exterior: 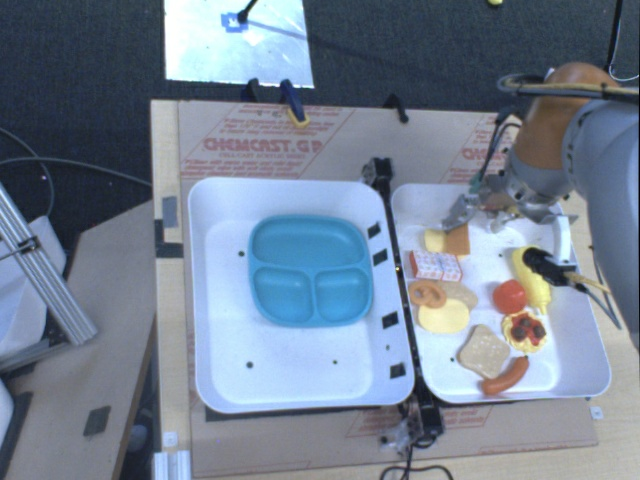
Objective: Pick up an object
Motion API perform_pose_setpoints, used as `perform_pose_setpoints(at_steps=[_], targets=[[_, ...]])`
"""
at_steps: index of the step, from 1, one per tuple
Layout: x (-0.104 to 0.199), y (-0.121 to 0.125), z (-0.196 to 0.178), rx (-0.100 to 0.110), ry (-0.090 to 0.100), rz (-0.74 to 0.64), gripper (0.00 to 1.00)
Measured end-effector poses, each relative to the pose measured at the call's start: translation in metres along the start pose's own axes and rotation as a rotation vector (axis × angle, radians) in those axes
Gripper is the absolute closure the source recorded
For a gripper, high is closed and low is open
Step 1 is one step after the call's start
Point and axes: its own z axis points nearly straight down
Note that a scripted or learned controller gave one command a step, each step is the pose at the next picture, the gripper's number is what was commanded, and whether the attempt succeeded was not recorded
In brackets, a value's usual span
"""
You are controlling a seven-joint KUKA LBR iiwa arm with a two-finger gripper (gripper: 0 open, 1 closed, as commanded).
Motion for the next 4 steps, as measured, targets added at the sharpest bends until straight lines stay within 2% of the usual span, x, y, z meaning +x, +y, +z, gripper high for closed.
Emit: perform_pose_setpoints(at_steps=[1, 2, 3, 4], targets=[[0.003, 0.001, -0.012, -0.003, 0.002, -0.005, 1.00], [0.097, -0.065, -0.106, -0.001, 0.007, -0.013, 1.00], [0.162, -0.088, -0.129, 0.002, 0.007, -0.012, 1.00], [0.190, -0.143, -0.197, 0.000, 0.006, -0.010, 1.00]])
